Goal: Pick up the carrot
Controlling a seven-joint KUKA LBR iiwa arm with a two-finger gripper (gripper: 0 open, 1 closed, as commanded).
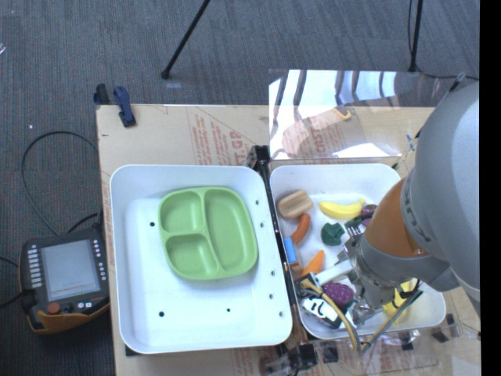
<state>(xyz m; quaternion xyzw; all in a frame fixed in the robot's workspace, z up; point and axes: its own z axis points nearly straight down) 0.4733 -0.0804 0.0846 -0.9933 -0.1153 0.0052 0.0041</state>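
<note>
The carrot (315, 262), a small orange wedge, lies in the right bin (368, 172) near its left wall, just below an orange-red sausage (301, 227). My gripper (350, 282) hangs low over the lower middle of that bin, under the grey wrist and orange band. It is a little right of and below the carrot. A pale bar runs from the gripper toward the carrot, and clutter hides what lies under the gripper.
Around the carrot lie a brown bun (294, 203), a banana (341, 207), a dark green piece (333, 232), purple grapes (338, 292), a blue stick (289, 249) and a black-and-white item (319, 308). The left bin (133, 210) holds a green divided plate (208, 232).
</note>
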